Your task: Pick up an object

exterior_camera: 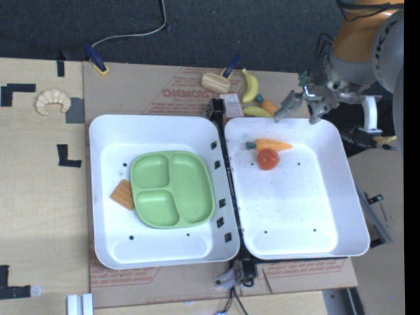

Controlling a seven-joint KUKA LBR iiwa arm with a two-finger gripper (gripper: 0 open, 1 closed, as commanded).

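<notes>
from my screen i see the arm [367,25] at the upper right, above the far right corner of the right bin [328,235]. the gripper [300,108] hangs over the far rim of that bin, with its two fingers spread apart and nothing between them. one finger [286,105] points to the left, the other finger [316,112] is closer to the bin corner.

inside the right bin, in its far part, there is a red tomato [267,159] and an orange carrot [273,145]. the carrot lies just behind the tomato and they look touching. both are near the gripper but lower in the view and a little to the left of it.

in the left bin [108,241] lies a green divided plate [173,189], and an orange cracker-like piece [123,194] is partly under the left edge of the plate.

behind the bins, on the cardboard, i see a yellow banana [250,86], a bread roll [215,82] and a small box [230,104]. a croissant [52,101] lies far to the left on the bench, well apart from the bins.
</notes>
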